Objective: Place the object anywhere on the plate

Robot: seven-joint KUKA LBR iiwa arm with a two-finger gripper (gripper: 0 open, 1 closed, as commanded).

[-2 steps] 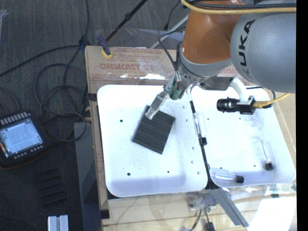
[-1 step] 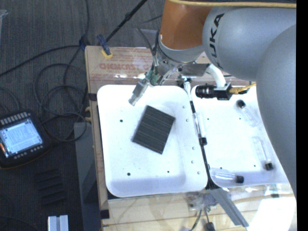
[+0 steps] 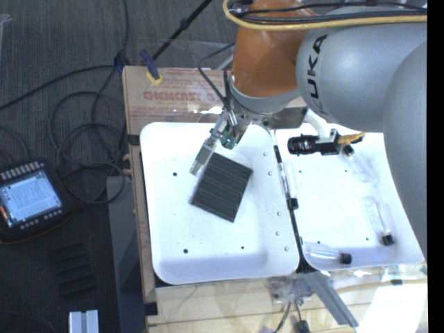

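Far left, a control pendant [image 3: 28, 200] lay on the floor beside the bench. In the left bin [image 3: 166, 255], the dark ribbed slab [image 3: 222, 186] lay flat and askew, near the middle. The gripper [image 3: 202, 161] hung right at its upper-left corner; open or closed, I could not tell. A pen-like stick [image 3: 286, 184] lay along the seam between the bins. In the right bin [image 3: 333, 207], a clear black-capped tube [image 3: 326, 257] sat by the front wall and a second tube [image 3: 378, 220] by the right wall.

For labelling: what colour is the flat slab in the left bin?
Slab: dark grey, ribbed; camera view.
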